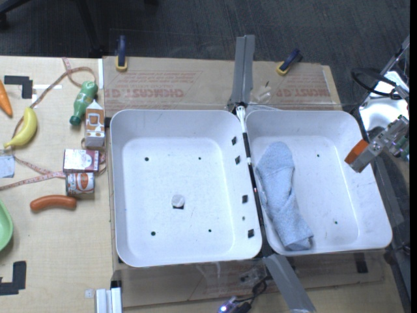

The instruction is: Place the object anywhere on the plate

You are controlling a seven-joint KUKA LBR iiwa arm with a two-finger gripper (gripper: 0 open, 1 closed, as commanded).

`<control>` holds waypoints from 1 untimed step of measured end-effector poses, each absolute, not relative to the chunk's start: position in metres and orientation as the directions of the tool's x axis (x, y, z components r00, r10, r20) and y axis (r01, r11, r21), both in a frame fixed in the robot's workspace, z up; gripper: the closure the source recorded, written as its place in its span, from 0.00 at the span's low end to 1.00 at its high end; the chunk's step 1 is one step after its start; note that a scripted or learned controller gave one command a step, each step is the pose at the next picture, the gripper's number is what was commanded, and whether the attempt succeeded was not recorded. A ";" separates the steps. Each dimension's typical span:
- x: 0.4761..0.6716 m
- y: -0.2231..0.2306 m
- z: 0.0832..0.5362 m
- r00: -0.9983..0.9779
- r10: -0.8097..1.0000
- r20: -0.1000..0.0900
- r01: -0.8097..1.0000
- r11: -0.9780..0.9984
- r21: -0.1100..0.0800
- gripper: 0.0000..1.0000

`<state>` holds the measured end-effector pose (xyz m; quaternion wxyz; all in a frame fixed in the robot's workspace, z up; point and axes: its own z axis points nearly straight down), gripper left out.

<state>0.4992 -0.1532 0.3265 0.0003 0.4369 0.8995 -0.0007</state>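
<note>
Camera view | small round object (178, 202) in left bin (130, 240) | arm (384, 142) well apart

**A:** Where does the camera sit?

**B:** Above the bench, fixed, looking down at a slant; the far edge of the bench lies toward the top, with dark floor beyond it.

**A:** How near is it?

**B:** Far enough to take in both bins whole; the left bin (124, 175) and the right bin (371, 201) lie side by side across the middle; the arm (381, 145) enters from the right edge.
</note>
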 end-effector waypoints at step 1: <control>0.486 -0.209 0.437 -0.742 0.671 -0.003 0.671 0.742 -0.001 1.00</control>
